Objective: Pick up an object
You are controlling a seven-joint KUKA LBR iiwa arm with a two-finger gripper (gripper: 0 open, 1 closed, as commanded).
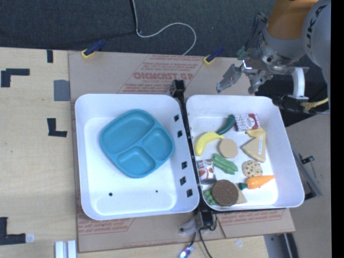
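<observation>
My gripper (242, 81) hangs above the far edge of the right bin (287, 160), open, with nothing between its fingers (228, 80). Below it the bin holds toy food: a yellow banana (207, 141), a dark green pepper (226, 124), a red and white carton (246, 122), a cheese wedge (256, 145), a tan round cracker (228, 148), a green bean pod (224, 164), a chocolate-chip cookie (251, 169), an orange carrot (259, 181), a small can (206, 171) and a brown burger patty (224, 192).
The left bin (91, 198) holds a blue divided plate (136, 142). Both bins sit on a cardboard sheet (156, 74) on the bench. A white cable (161, 31) curls behind the bins. Yellow and blue clips (92, 49) pin the cardboard's far corners.
</observation>
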